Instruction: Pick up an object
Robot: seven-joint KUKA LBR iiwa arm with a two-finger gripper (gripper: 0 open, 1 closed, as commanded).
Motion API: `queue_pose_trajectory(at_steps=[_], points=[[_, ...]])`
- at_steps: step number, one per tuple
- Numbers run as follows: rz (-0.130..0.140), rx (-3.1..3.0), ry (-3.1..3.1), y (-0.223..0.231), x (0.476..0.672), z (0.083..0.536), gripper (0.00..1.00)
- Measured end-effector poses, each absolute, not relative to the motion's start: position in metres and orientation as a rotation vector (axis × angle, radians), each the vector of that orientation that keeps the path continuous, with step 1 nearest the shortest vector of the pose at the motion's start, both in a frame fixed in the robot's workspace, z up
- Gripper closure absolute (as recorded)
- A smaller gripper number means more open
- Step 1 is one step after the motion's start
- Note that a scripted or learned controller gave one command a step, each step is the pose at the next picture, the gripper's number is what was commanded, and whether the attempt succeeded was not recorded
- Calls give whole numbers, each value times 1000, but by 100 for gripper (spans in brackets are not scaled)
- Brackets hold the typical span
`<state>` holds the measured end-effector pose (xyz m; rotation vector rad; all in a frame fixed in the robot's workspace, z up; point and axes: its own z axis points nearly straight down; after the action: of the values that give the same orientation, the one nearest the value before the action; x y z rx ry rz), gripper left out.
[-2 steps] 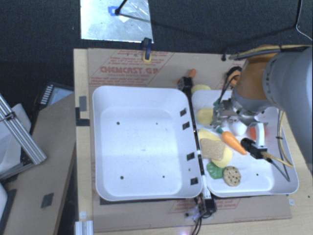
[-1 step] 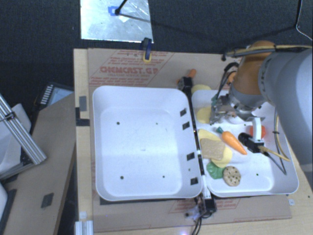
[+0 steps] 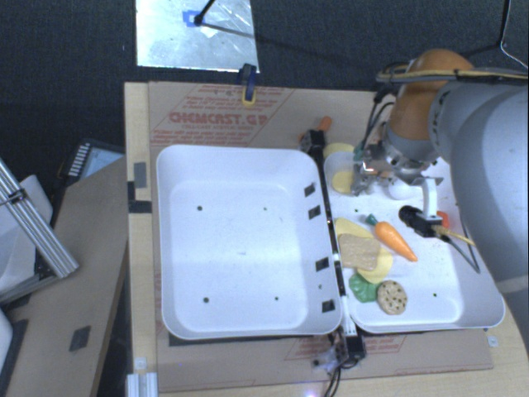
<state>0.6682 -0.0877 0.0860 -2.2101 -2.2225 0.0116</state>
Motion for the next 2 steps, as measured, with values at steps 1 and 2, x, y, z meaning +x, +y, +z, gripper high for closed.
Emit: queue_pose_trajectory(at_steps=[1,2], points=[[9,-2217,-2224,-86,668,86,100],[9,-2215,-2224,-85,668,85,100]])
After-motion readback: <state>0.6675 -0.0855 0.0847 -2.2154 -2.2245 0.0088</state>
